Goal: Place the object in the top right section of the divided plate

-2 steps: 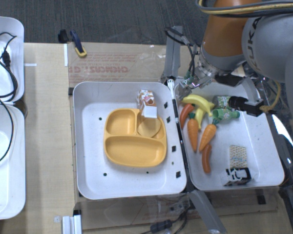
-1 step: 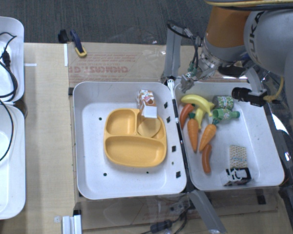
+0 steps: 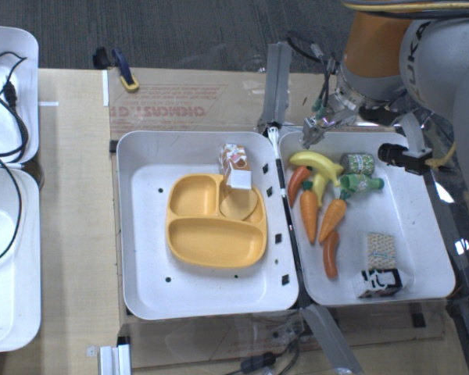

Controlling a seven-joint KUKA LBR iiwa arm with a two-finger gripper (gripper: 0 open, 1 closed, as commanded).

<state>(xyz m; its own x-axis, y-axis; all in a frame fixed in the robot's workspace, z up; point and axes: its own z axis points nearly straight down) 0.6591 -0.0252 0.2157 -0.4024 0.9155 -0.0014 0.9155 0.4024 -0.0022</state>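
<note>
sitting on the yellow divided plate (image 3: 215, 244) far-right: one carton (image 3: 236, 165). right bin (image 3: 434, 233): three carrots (image 3: 331, 219), one banana (image 3: 316, 163). gripper (image 3: 316, 125) state? can't tell.

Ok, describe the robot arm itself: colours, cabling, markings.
The arm is grey with a rounded orange band above the wrist, ringed by a yellow-and-black cable. Dark letters mark the grey shell at the right. Thin black wires run down to a small metallic gripper by the right bin's top edge.
</note>
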